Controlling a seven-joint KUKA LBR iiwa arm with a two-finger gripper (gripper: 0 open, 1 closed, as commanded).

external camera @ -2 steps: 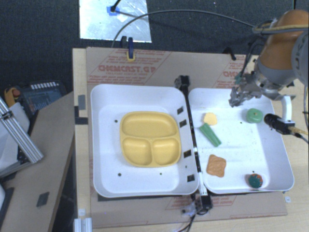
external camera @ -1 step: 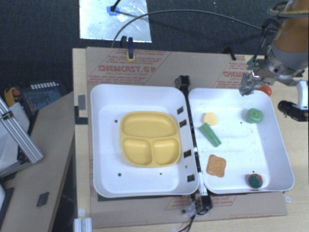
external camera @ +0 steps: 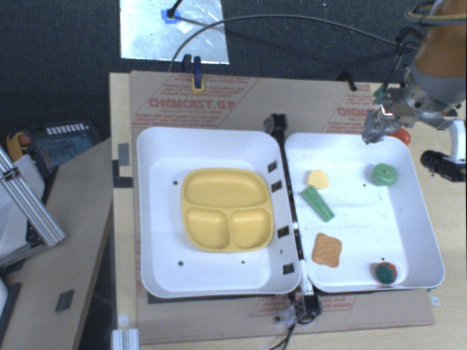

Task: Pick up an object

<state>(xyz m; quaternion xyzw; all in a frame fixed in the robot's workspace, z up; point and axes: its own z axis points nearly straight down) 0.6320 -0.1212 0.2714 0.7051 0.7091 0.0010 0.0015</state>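
The right bin (external camera: 408,224) holds a small yellow piece (external camera: 317,179), a green stick (external camera: 318,203), a round green fruit (external camera: 384,173), a brown waffle-like slab (external camera: 327,249) and a dark teal and red ball (external camera: 385,272). My gripper (external camera: 374,133) hangs over the bin's far rim, above and left of the green fruit. A red-orange object (external camera: 400,134) shows just to the gripper's right at the rim, partly hidden by the wrist. I cannot make out whether it touches the gripper.
A yellow three-compartment tray (external camera: 222,208) lies in the left bin (external camera: 157,195). A black clip (external camera: 277,124) sits at the far end of the divider between the bins. A cable (external camera: 292,19) arcs over the back, and a foil sheet (external camera: 173,20) lies far left.
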